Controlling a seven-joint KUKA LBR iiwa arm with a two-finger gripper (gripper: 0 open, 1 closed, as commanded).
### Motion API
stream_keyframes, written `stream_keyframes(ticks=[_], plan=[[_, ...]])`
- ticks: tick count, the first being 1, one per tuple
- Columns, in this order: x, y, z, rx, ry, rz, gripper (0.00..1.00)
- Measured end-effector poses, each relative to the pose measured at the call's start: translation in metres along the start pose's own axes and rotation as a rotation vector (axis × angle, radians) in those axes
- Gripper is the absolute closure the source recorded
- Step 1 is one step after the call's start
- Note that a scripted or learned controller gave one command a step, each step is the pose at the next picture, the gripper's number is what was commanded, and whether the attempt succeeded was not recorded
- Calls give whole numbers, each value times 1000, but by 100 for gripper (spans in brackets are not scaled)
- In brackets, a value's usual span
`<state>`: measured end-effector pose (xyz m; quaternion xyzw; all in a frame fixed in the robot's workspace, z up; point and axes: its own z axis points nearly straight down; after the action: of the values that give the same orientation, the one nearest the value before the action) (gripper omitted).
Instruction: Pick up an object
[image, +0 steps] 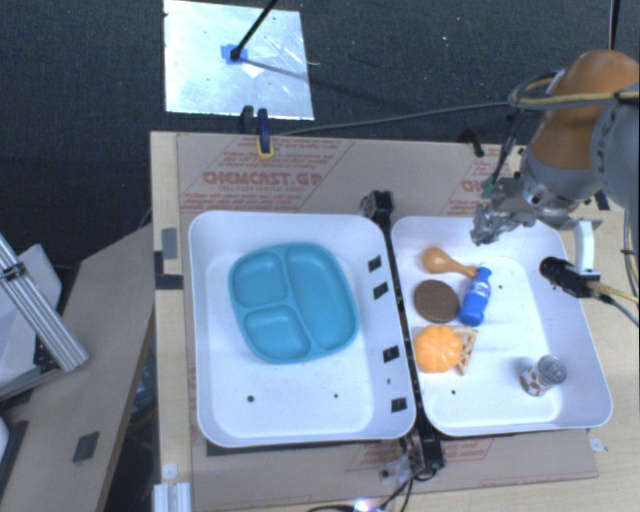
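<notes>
Camera view puts the grey two-finger gripper (487, 228) over the far edge of the right-hand shallow white bin (575, 400), hanging off the arm's orange-banded wrist (590, 95), and you should note that nothing sits between its tips; whether they are spread or closed I cannot tell at this size. Your candidates all lie in that same bin, below and in front of it: a tan pear-shaped plastic gourd (446, 263) nearest, a blue plastic bottle with a white cap (476, 295) just beside it, a flat brown round disc (436, 300) touching the bottle's left side, an orange rounded plastic fruit (439, 349) with a pale wedge at its right, and a small silver can (542, 375) well apart toward the near right corner. The left-hand white bin (220, 400) carries a teal plastic divided tray (294, 301) (likely the drop side). You are placed high, I judge, to descend cleanly; the crowded cluster risks a glancing grasp.
</notes>
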<state>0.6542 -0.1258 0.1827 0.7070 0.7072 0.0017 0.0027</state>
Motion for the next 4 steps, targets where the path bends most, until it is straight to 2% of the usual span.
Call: stream_keyframes(ticks=[1, 2, 4], plan=[[-9, 4, -61, -3, -1, 0, 100], [-9, 6, -78, 1, 0, -4, 100], [97, -21, -56, 7, 3, -9, 100]])
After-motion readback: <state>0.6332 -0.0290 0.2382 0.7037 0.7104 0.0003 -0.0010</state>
